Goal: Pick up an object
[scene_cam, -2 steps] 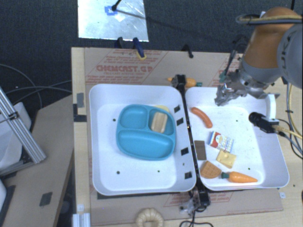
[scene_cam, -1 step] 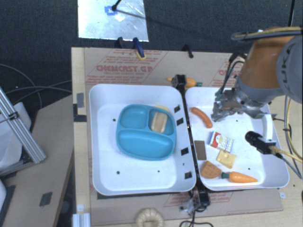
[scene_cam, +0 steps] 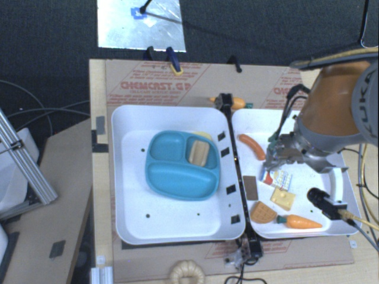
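The pincer [scene_cam: 273, 165], its state impossible to tell, hangs at center right over a small packet [scene_cam: 283, 180]; descending and gripping probably comes next.

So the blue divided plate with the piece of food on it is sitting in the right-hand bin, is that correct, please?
Not quite: the camera view shows the blue divided plate, with the piece of food on it, sitting in the left-hand bin, not the right-hand one.
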`<action>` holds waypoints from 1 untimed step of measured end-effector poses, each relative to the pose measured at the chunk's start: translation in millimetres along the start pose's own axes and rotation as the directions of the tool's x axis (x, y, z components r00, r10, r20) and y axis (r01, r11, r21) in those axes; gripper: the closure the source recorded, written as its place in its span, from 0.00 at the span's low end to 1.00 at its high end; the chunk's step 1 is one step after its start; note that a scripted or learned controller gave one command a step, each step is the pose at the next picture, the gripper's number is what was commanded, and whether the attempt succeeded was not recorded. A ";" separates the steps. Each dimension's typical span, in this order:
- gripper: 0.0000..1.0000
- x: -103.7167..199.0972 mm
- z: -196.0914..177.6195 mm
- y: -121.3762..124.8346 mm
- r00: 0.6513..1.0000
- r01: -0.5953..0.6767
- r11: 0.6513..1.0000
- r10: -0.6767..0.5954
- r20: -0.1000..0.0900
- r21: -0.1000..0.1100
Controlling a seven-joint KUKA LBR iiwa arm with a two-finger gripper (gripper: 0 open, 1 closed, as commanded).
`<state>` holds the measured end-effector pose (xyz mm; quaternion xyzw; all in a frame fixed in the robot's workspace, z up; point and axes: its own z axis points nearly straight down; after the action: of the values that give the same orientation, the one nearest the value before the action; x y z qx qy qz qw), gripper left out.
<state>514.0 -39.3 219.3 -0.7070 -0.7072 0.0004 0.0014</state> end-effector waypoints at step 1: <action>1.00 11.6 -14.9 5.2 1.000 0.005 1.000 -0.005 0.001 -0.005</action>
<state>519.2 -27.7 234.3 -0.7054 -0.7088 -0.0009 -0.0006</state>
